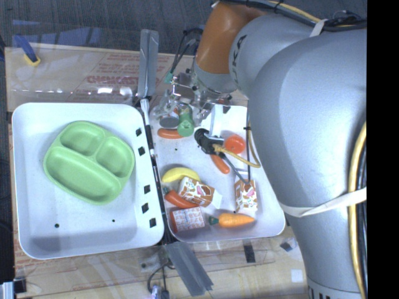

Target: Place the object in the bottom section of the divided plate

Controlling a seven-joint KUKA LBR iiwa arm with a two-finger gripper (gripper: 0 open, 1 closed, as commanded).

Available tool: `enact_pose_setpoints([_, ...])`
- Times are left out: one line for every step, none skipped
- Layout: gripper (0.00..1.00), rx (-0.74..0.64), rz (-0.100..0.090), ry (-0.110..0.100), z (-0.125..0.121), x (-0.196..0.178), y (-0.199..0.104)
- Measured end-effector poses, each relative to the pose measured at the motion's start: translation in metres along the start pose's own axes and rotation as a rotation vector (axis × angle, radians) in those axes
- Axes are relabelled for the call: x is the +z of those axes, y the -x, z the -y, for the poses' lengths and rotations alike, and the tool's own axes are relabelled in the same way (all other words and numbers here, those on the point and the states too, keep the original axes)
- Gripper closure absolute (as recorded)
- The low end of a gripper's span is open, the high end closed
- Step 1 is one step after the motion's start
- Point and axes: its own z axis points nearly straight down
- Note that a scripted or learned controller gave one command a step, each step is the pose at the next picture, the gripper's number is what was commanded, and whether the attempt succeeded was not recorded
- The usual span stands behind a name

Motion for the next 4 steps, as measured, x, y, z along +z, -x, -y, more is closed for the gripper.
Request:
enact_pose_setpoints([1.00,-0.071,0.001,0.003,0.046,0.000,-0.058])
enact_pose_setpoints([1.00,-0.075,0.003,-0.004,0.046,-0.007,-0.058])
enact_pose_setpoints([1.00,0.068,0.003,0.001,0.100,0.025,-0.114])
enact_pose_setpoints([1.00,0.346,0.003,0.000,0.152,0.050,-0.160])
